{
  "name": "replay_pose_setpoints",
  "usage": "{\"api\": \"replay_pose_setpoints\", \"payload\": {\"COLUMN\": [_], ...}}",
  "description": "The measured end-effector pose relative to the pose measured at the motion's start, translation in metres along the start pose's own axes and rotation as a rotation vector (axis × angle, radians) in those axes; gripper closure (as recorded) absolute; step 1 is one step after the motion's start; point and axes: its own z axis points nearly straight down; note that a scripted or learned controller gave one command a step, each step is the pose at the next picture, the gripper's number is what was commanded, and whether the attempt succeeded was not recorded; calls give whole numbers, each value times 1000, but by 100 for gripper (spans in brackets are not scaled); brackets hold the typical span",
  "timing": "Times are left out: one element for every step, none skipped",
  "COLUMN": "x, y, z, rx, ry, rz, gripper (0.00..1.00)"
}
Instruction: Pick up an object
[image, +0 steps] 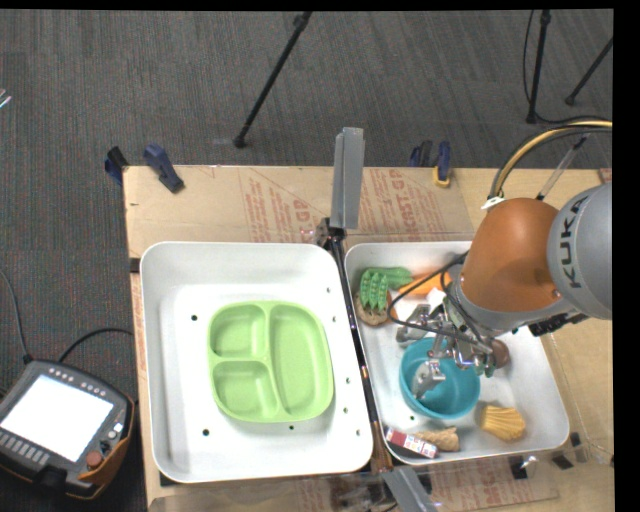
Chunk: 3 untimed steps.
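Observation:
My gripper (436, 374) hangs over the right bin (545, 375), down inside a teal bowl (440, 392) near the bin's middle. Its metal parts blur together against the bowl. A green brush-like toy (376, 289) lies at the bin's back left, with an orange piece (432, 282) beside it, partly hidden by the wrist. A tan, straw-coloured object (503, 422) rests at the front right. A small red and white packet (410, 441) and a tan lump (443, 438) lie along the front edge.
The left bin (175, 300) holds a light green divided plate (270, 361). A grey post (347, 185) stands behind the divider between the bins. Blue clamps (160, 165) grip the cardboard base at the back. A pendant with a screen (60, 425) lies at the far left.

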Motion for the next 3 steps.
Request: {"api": "replay_pose_setpoints", "payload": {"x": [7,-39,51], "y": [15,20,-74], "z": [0,-1,-3], "rx": [1,2,5], "ry": [0,-3,-8], "rz": [66,318,349], "gripper": [0,0,0]}}
